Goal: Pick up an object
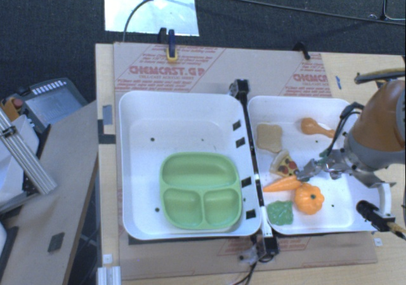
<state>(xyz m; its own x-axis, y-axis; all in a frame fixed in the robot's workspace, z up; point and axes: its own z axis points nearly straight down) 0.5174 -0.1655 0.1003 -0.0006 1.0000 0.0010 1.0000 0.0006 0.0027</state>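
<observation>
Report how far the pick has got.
Done: the arm has reached into the right bin and the gripper sits low beside the carrot and pizza slice. In hand: nothing visibly between the fingers. Left: grasp and lift; carrot, pizza slice, pumpkin, toast all lie on the bin floor.
</observation>
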